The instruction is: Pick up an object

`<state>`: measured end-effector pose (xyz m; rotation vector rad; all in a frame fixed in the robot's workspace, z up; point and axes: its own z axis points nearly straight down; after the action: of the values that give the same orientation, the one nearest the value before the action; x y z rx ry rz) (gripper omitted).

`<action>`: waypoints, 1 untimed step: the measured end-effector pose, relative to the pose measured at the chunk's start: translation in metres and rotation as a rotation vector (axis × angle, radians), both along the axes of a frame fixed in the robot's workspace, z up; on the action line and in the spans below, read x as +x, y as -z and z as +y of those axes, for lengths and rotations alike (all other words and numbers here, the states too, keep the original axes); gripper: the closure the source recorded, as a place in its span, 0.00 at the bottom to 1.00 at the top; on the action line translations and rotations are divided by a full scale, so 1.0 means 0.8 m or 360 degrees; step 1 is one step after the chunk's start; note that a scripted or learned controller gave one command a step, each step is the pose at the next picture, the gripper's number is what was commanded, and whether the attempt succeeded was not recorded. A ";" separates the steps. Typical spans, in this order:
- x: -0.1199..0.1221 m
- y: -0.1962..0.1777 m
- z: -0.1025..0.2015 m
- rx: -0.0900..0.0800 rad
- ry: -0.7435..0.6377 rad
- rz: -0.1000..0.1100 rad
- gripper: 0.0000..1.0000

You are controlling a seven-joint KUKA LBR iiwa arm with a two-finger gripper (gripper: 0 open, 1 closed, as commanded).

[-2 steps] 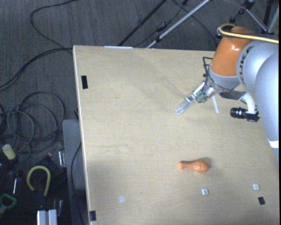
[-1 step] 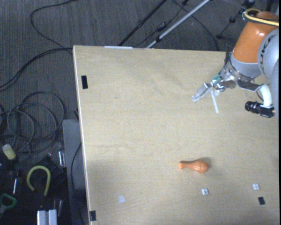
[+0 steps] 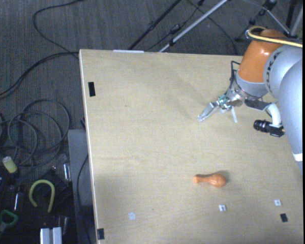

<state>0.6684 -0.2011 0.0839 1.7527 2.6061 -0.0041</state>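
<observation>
A small orange object (image 3: 211, 179), shaped like a gourd with a thin neck pointing left, lies on its side on the light wooden bench top (image 3: 152, 136), low and right of centre. My gripper (image 3: 218, 118) hangs above the bench at the upper right, below the arm's orange band (image 3: 254, 62). It stands open, one finger (image 3: 206, 113) slanting down to the left and the other pointing down to the right, with nothing between them. The orange object lies well below the gripper in the view, apart from it.
A black tape mark (image 3: 91, 89) sits near the bench's left edge. Small markers (image 3: 222, 207) dot the lower right. Cables (image 3: 30, 131) and tools lie on the floor to the left, and stand legs (image 3: 203, 14) cross the floor behind the bench.
</observation>
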 end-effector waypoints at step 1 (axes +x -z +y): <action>0.001 -0.031 -0.012 -0.0003 -0.0156 -0.0003 0.00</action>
<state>0.6690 -0.2103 0.1083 1.6210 2.6865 -0.0051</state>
